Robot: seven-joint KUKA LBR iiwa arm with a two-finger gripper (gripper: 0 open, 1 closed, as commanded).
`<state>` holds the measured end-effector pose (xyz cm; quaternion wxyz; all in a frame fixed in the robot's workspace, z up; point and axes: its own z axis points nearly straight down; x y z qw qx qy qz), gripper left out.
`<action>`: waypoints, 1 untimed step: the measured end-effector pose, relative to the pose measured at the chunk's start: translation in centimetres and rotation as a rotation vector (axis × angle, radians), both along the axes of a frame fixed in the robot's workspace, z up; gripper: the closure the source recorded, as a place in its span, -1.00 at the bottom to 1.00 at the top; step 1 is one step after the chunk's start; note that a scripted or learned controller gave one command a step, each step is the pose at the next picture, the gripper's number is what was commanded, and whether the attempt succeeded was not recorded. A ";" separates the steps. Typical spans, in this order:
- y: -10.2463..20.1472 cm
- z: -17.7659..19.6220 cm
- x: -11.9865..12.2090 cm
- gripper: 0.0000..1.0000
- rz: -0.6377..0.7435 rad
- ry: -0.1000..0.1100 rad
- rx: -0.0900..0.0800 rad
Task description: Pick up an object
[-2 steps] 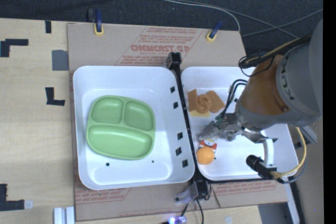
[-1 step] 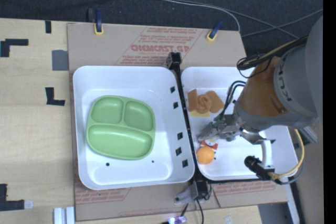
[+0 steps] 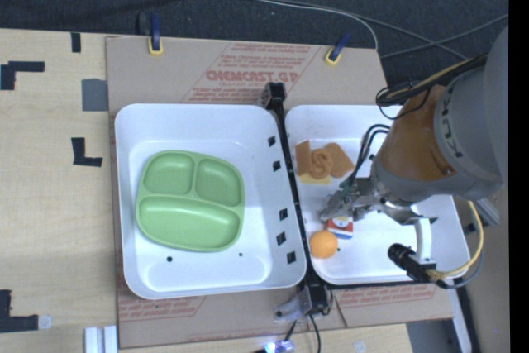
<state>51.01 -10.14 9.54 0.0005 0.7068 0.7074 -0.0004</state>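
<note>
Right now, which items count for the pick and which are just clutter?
Relevant:
- end effector, low in the right bin
- orange ball
- small red, white and blue item
- tan pieces

Lying about:
- green divided plate in the left bin
- cardboard sheet
- yellow clamps

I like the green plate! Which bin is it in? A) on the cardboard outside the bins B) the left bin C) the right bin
B: the green plate lies flat in the left bin, across the divider from the orange ball.
</note>
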 end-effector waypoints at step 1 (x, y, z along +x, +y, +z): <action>0.0 6.3 0.1 1.00 0.001 -0.003 0.001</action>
